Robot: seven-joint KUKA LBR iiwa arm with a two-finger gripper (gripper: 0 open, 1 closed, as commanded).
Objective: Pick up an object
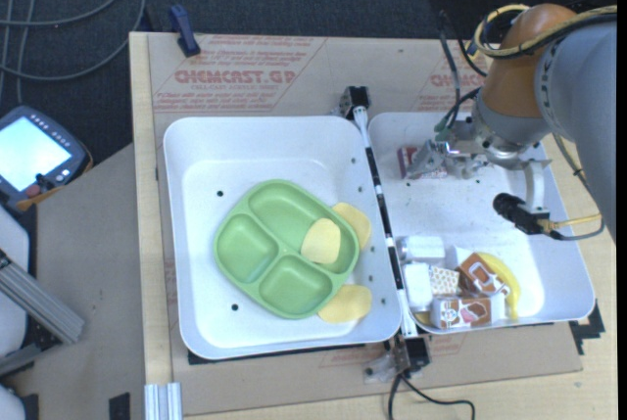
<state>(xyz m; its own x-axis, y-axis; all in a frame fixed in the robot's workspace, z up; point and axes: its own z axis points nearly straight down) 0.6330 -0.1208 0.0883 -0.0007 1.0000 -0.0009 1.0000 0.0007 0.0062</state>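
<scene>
We see two white bins (pixel 196 154) of smooth, faintly glossy plastic, and in the left one a green divided tray (pixel 269 256) of matt plastic. The table (pixel 294 66) looks like printed brown cardboard, and the arm (pixel 578 66) has a smooth grey shell with a glossy orange band.

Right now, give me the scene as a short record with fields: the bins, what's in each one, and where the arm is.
left bin: green divided plate with pale yellow pieces on and beside it
right bin: cluster of small items in the near corner, among them a yellow banana-like piece
arm: reaches in from the right, over the far part of the right bin
gripper: low near the far left corner of the right bin; finger state unclear
held object: none that I can confirm
</scene>
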